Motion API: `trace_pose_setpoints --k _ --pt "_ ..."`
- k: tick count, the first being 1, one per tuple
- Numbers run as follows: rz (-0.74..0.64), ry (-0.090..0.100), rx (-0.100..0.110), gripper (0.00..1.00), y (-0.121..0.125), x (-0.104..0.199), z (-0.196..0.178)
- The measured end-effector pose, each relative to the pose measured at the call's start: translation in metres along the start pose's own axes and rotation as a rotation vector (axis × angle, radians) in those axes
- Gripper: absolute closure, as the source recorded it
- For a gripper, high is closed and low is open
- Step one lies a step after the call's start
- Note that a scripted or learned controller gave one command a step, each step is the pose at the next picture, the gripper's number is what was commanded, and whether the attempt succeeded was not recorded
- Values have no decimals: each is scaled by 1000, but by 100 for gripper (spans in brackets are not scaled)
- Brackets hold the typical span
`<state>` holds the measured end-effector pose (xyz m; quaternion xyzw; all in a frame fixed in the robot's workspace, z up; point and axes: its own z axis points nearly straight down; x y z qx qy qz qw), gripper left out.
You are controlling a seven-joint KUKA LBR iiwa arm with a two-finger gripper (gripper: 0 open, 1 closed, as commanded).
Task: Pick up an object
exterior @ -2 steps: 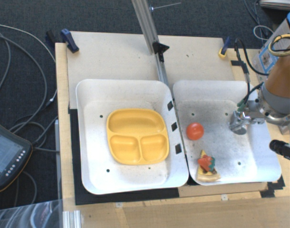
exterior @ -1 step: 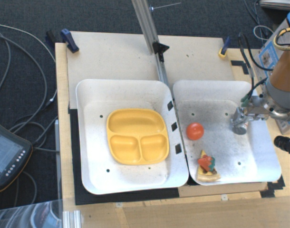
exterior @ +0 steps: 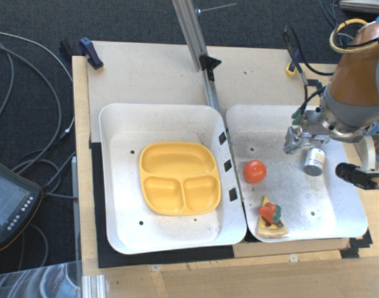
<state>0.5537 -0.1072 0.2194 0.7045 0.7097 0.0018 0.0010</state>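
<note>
1. Over the right bin [exterior: 338, 228], the hand [exterior: 295, 140] hovers; whether apart or together, cannot tell.
2. Nothing lifted: orange ball [exterior: 255, 171], silver can [exterior: 314, 161], toy pizza slice [exterior: 271, 219] lie on the bin floor.
3. Grasp and lift remain.

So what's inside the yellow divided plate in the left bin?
Nothing shows in the yellow plate: all three compartments look bare and nothing covers them. The tomato, silver can and toy lie in the right bin.

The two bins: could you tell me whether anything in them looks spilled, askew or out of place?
Nothing looks spilled. The yellow divided plate lies flat in the left bin. In the right bin, the small can lies tipped on its side.
</note>
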Motion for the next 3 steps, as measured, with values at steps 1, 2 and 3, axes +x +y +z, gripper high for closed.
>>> trace_pose_setpoints --k 1,2,3 --pt "0 1 2 100 12 49 -9" --pt "-1 1 2 100 28 109 -14" --pt "-1 2 2 100 53 169 -11"
